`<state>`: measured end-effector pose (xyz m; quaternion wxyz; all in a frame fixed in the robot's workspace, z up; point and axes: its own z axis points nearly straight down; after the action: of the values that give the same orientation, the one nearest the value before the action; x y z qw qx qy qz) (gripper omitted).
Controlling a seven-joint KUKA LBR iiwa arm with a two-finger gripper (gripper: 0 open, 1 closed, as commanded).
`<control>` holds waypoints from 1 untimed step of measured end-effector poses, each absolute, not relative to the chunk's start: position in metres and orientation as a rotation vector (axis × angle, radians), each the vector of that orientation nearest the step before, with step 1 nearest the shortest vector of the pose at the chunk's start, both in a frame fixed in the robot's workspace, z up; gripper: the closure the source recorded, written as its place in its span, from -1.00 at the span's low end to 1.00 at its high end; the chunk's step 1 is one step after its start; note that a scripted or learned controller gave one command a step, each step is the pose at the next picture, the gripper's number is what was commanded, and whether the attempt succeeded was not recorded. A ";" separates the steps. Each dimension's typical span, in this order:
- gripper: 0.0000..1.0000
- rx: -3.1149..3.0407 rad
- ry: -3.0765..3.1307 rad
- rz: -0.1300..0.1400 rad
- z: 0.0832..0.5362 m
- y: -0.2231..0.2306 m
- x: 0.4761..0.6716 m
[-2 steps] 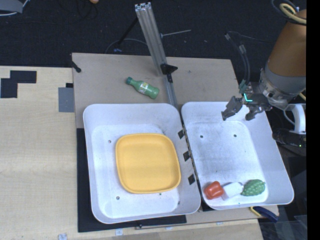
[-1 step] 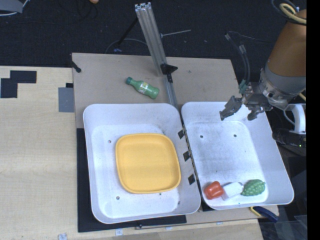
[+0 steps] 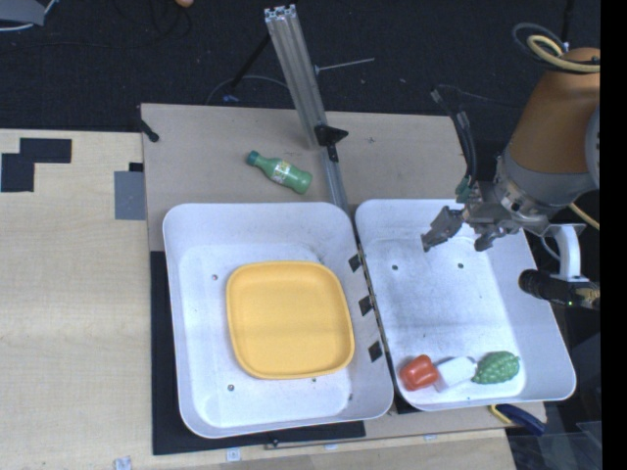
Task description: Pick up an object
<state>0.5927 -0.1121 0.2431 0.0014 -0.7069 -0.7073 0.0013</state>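
The gripper, fingers spread and holding nothing, hangs with the red pepper at its 6 o'clock, well apart.

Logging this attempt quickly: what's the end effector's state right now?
End effector: open, holding nothing, above the right bin, apart from the objects in its near corner.

Fixed overhead camera, slanted down on both bins (arm entering right)
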 end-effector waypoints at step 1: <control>-1.00 -2.219 -2.219 0.005 0.198 -0.118 0.591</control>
<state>0.5907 -0.1182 0.1981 0.0019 -0.7070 -0.7072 0.0015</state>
